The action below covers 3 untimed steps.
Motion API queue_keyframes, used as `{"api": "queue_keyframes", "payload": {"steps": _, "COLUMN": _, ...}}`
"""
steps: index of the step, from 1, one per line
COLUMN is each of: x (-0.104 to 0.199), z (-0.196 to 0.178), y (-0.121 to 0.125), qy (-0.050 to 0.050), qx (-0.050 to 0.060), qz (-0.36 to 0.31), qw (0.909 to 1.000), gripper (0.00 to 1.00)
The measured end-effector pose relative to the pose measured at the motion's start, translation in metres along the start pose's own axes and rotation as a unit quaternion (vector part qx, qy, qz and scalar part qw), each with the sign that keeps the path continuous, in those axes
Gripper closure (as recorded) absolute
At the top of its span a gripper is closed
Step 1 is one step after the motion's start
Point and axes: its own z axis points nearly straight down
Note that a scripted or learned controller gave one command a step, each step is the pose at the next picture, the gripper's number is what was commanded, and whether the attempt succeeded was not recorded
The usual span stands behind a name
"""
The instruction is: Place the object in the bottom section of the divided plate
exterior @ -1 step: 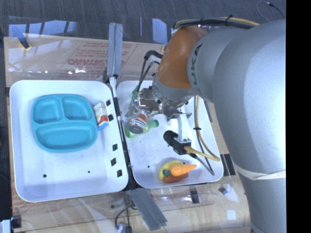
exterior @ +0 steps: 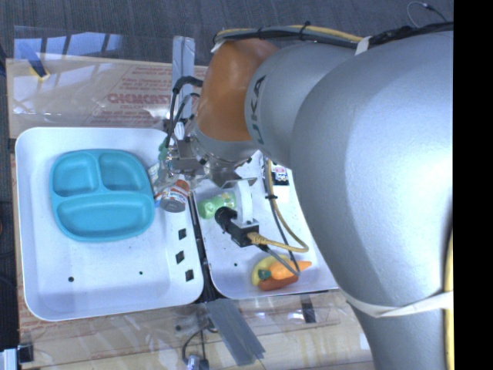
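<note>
The blue divided plate lies in the left bin, with its wide bottom section toward the near side and two smaller sections behind it. My gripper hangs just off the plate's right rim, over the left bin's right side. A small can with a silver end and an orange-and-white label sits tilted between its fingers, so the gripper is shut on it. The can is beside the plate, not over any section. The grey arm with its orange band covers much of the right bin.
In the right bin lie a green item near the divider and a yellow, orange and red toy at the near edge. A black cable fitting hangs from the arm over them. Clear plastic sheeting lies behind the bins.
</note>
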Motion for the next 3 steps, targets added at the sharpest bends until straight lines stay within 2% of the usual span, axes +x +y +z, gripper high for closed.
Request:
{"api": "queue_keyframes", "payload": {"steps": 1, "x": 0.0, "z": 0.0, "y": 0.0, "qy": 0.0, "qx": 0.0, "qz": 0.0, "qw": 1.0, "gripper": 0.0}}
{"api": "queue_keyframes", "payload": {"steps": 2, "x": 0.003, "z": -0.091, "y": -0.048, "qy": 0.0, "qx": 0.0, "qz": 0.004, "qw": 1.0, "gripper": 0.0}}
{"api": "queue_keyframes", "payload": {"steps": 3, "x": 0.003, "z": -0.091, "y": -0.049, "qy": 0.0, "qx": 0.0, "qz": 0.004, "qw": 1.0, "gripper": 0.0}}
